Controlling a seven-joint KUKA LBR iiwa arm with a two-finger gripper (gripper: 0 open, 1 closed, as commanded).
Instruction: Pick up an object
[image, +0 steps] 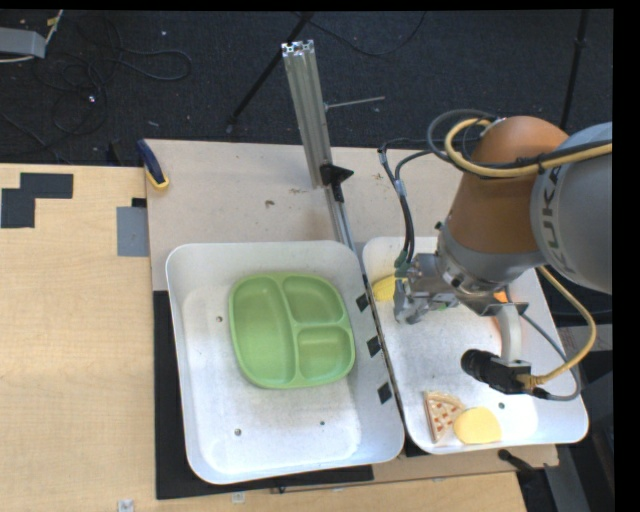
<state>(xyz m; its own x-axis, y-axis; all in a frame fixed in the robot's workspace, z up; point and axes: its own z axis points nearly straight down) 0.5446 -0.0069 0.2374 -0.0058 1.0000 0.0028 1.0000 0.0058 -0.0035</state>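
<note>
Camera view: the gripper (412, 308) hangs low over the right bin (560, 425), near its upper left corner, beside a yellow object (384, 290) — likely the approach step of a pick. Whether it is open or closed, I cannot tell. Next it needs a clean descent onto one item. A pizza-slice toy (441, 413) and a yellow round piece (478, 426) lie together near the bin's front edge — well apart from it. A green divided plate (292, 330) sits in the left bin (200, 420).

Only legible text: part of the "KUKA" brand in dark capitals on the grey arm (585, 215), cut off at the frame's right side so just the first letters read. No labels, numbers or signs readable on anything else.
</note>
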